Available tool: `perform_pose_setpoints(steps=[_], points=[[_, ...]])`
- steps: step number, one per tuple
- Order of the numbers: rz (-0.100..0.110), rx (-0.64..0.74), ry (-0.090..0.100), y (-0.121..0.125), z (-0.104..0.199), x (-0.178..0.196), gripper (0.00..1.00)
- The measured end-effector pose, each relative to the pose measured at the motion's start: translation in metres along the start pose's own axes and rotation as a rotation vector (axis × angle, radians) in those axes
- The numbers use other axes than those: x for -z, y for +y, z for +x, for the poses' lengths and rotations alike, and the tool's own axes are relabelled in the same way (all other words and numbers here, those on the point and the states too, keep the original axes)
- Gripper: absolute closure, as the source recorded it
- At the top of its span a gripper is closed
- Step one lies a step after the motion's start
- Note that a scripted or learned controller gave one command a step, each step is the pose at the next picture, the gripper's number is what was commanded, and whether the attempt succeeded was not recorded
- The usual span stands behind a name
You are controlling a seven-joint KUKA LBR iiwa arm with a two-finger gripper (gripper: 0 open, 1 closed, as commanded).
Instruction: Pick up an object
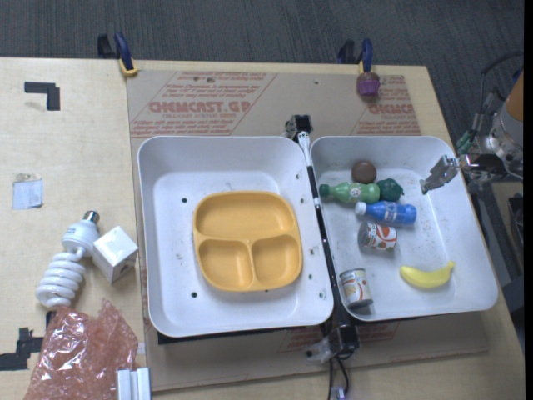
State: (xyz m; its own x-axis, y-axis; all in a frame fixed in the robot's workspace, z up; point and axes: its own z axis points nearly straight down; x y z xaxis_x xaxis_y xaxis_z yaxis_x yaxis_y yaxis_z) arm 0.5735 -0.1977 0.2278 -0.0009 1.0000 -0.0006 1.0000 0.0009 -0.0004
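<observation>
Brown board (208,94) behind both bins reads "CHEMCAST GP".

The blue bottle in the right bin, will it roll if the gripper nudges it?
Probably: the blue bottle lies on its side and looks round. The green bottle and can beside it may block it. It looks small, likely light.

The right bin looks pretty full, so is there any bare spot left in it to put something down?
Yes. The right bin has bare floor along its right wall, between the end effector above and the banana below. Its left half is crowded: brown ball, green bottle, blue bottle and two cans sit close together.
</observation>
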Motion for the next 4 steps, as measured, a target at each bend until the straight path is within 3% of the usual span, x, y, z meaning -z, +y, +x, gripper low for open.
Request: perform_pose_setpoints(steps=[1, 2, 3, 4], points=[[-0.001, -0.001, 0.0, 0.001, -0.006, -0.125, 0.0], [-0.001, -0.003, 0.0, -0.056, 0.022, -0.135, 0.0], [-0.011, -0.009, -0.011, -0.094, 0.098, -0.134, 0.0], [-0.007, -0.006, -0.003, -0.093, 0.101, -0.125, 1.0]])
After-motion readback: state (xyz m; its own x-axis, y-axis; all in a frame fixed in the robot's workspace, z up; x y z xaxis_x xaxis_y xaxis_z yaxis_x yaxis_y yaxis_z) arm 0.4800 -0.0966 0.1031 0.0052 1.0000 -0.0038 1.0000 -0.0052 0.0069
